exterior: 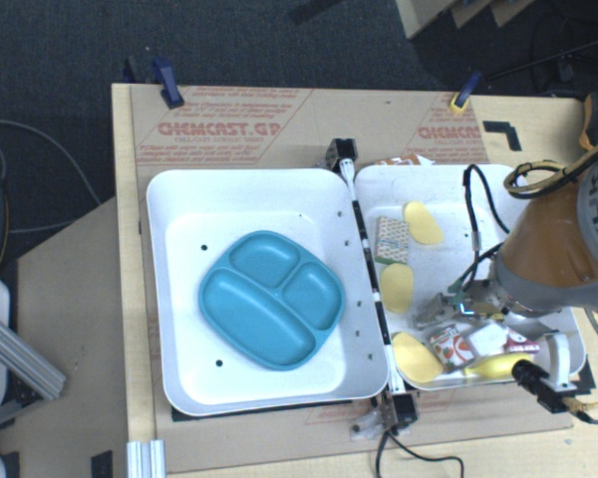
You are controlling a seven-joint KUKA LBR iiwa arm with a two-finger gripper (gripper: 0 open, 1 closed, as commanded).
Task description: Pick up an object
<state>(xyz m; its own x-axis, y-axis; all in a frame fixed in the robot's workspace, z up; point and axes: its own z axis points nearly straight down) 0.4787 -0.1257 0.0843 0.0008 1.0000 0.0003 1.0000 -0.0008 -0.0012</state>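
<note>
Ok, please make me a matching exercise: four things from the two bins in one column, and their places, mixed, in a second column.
Things:
1. blue divided plate
2. silver mesh piece
3. yellow banana
4. red and white packet

Places:
A. near edge of the right bin, beside a black handle
B. middle of the left bin
C. right bin, close to the divider
D. right bin, just below the gripper

Pairs: 1-B, 2-C, 3-A, 4-D

Bright even light, soft shadows, slightly blurry
</note>
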